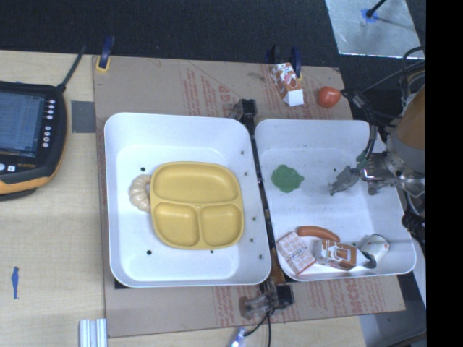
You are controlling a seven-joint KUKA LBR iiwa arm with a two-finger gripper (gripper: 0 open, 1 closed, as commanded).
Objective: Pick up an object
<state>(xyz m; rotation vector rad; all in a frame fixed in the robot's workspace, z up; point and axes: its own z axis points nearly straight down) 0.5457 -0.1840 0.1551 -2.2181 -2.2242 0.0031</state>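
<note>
Nearest the camera, along the front edge of the right bin point(405, 266), there's a little pile: a flat printed carton point(295, 252), a smooth reddish-orange sausage shape point(317, 233), a small orange-and-white box point(338, 254) and a shiny rounded silver thing point(374, 247) in the front right corner. Left bin point(116, 194) holds a glossy yellow plastic divided tray point(197, 204), three compartments, rounded corners, with a lumpy beige pastry-looking piece point(139, 191) tucked against its left side. Further back in the right bin, a soft green blob point(287, 178) sits near the left wall. The metal claw point(346, 182) is over the middle of that bin, nothing in it; honestly can't tell how far it's open. Beyond the bins, on the cardboard sheet point(181, 85) covering the tabletop point(43, 266), a small milk-style carton point(287, 82) and a round red tomato-like ball point(328, 96).
</note>
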